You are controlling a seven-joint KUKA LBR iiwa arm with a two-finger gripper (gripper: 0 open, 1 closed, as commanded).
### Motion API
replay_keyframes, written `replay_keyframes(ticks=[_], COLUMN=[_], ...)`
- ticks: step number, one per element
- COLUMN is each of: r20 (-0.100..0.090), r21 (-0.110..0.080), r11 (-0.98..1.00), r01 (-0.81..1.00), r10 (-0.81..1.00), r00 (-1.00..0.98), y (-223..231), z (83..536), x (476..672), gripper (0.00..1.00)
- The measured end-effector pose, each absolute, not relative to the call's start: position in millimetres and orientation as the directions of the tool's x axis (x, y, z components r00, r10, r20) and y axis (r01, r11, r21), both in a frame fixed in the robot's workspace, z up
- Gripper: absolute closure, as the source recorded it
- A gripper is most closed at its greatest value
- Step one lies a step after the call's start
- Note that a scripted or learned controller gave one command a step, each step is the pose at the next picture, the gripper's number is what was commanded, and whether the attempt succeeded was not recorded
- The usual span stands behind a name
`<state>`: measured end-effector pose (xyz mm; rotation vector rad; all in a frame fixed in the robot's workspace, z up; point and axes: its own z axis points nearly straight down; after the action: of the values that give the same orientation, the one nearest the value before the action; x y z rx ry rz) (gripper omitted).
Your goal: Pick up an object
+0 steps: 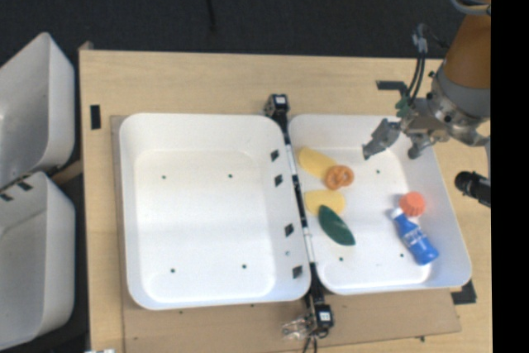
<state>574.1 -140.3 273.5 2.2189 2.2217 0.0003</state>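
Observation:
The right bin (pixel 364 281) holds several small objects. A yellow piece (pixel 312 161) lies near its left wall, with an orange ring-like piece (pixel 339 176) touching it. Below them sit a second yellow piece (pixel 324 200) and a dark green leaf-shaped piece (pixel 337 226). Toward the right wall lies a blue tube (pixel 414 239) with an orange ball (pixel 412 203) at its upper end. My gripper (pixel 399 140) hangs over the bin's upper right part, open, with nothing between its fingers. It is well above and to the right of the orange ring.
The left bin (pixel 136 202) sits beside the right one, with a black-clipped divider (pixel 291 194) between them. White boxes (pixel 33 178) stand at the far left of the bench. The arm (pixel 467 62) comes in over the bench's right edge.

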Motion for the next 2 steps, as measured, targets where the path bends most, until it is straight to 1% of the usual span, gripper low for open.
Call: replay_keyframes(ticks=[1,2], r20=[0.002,-0.001], r21=[-0.009,0.006], r11=[0.003,0.004], r01=[1.000,1.000], r10=[1.000,1.000], r00=[-0.003,-0.004], y=[-112,-103], z=[101,101], x=[589.4,656.4], gripper=[0.00,0.00])
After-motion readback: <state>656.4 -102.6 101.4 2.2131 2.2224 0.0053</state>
